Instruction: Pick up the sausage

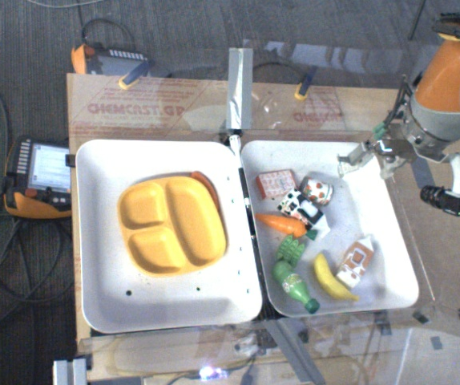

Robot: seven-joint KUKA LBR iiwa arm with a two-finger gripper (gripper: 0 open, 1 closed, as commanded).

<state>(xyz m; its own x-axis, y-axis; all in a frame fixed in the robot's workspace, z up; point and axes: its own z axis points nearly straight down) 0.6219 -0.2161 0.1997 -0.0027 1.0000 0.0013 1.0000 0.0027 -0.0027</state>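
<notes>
Sausage (207,187) looks like the red-brown sliver in the left bin (102,295), tucked against the upper-right edge of the yellow divided tray (172,223). Most of it is hidden by the tray, so I'm not certain of that ID. I'd guess a light, smooth plastic toy, fairly stiff and rounded, so it's likely to roll or squirt out of a pinch. Best hold is across its narrow width near the middle of the exposed stretch. Room is tight: tray rim on one side, and the bin wall and centre divider (246,215) close on the other, so I'd come down steeply. The gripper (366,157) hangs over the right bin's (402,287) far corner, well away from the sausage, nothing in it; I can't tell whether it's apart or together. The path crosses the carrot (282,224) and the toy clutter, so stay high.
</notes>
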